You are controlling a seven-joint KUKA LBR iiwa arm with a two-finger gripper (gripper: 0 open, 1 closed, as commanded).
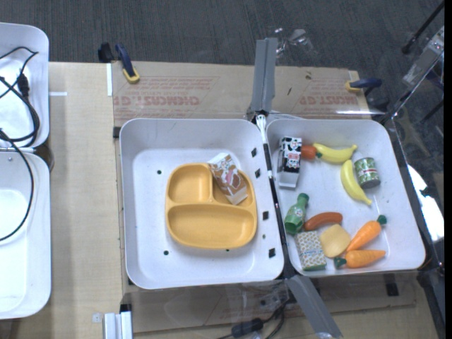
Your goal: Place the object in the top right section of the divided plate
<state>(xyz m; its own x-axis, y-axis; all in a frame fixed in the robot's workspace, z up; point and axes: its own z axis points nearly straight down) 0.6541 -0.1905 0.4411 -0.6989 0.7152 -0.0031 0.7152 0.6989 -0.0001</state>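
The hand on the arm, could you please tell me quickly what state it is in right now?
Hand: cannot be told from the camera view.

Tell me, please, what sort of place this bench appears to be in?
Probably a robotics lab test bench: two shallow white plastic bins clamped onto a cardboard-covered table, toy food like a yellow plastic banana, and loose black cables at one side.

In the left bin lies a yellow divided plate. A small carton rests tilted in its top right section. The right bin holds a milk carton, two bananas, a green can, a green bottle, a sausage and two carrots.
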